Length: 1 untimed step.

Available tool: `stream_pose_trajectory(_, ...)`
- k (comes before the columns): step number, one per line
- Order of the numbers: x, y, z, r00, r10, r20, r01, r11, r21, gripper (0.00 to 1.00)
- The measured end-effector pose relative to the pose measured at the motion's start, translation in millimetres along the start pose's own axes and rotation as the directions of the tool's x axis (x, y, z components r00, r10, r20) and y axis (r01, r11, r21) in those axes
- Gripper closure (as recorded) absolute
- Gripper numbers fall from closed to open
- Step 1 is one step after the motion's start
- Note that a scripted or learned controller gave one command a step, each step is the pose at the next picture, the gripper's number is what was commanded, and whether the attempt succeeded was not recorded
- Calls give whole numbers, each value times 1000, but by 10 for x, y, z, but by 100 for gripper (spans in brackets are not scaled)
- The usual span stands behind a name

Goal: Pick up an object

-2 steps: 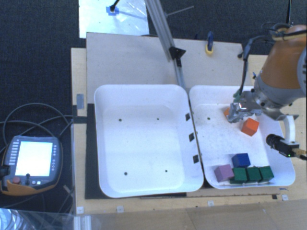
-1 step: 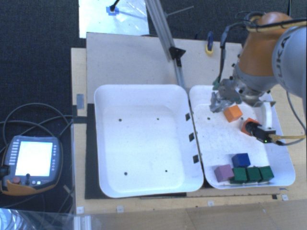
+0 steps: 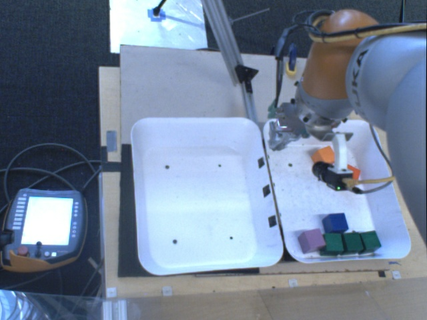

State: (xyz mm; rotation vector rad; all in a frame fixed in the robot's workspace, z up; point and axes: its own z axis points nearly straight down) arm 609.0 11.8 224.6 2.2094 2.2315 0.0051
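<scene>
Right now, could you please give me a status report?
Gripper over right white bin, far-left corner. Small orange block beside it. Blue cube, purple block, green blocks at near edge.

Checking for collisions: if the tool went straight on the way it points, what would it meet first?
Probably bare floor of the right bin near its far corner; the tool sits left of the orange block; depth unclear.

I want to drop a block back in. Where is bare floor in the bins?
The left bin is bare wall to wall. In the right bin, a bare patch lies between the gripper and the pink block. Crowded: its near right corner, with the blue block and green blocks, and by the orange block under the arm.
</scene>
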Motion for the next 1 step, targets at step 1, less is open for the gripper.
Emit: stream_pose_trajectory(1,451,288,67,1000,1,0,-1,1000,-1,100)
